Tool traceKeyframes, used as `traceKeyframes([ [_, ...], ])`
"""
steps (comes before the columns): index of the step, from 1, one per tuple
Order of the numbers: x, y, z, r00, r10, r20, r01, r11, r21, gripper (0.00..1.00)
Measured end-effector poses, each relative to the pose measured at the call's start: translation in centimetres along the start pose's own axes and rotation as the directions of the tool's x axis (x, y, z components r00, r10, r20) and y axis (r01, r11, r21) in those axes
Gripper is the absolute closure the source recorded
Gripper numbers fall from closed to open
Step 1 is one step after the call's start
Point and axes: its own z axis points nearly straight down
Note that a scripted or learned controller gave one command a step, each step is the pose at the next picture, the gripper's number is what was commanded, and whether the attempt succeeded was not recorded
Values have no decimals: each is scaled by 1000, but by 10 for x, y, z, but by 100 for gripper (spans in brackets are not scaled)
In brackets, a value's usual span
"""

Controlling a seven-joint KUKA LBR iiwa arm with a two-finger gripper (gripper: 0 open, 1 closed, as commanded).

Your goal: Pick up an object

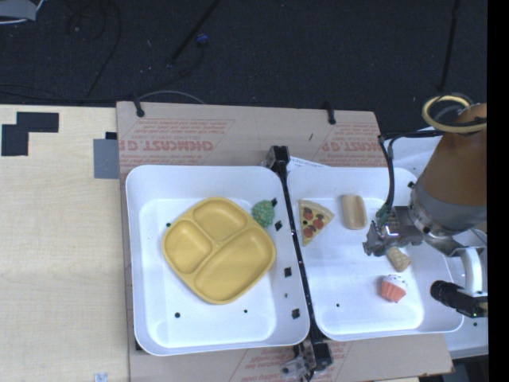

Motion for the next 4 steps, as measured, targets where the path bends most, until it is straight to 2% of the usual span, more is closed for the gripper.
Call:
traceKeyframes([
  [2,93,64,-1,1000,0,1,0,1000,0,100],
  [3,135,76,1,1000,3,1,-3,1000,2,100],
  [4,191,99,-10,1000,1,0,-1,1000,0,100],
])
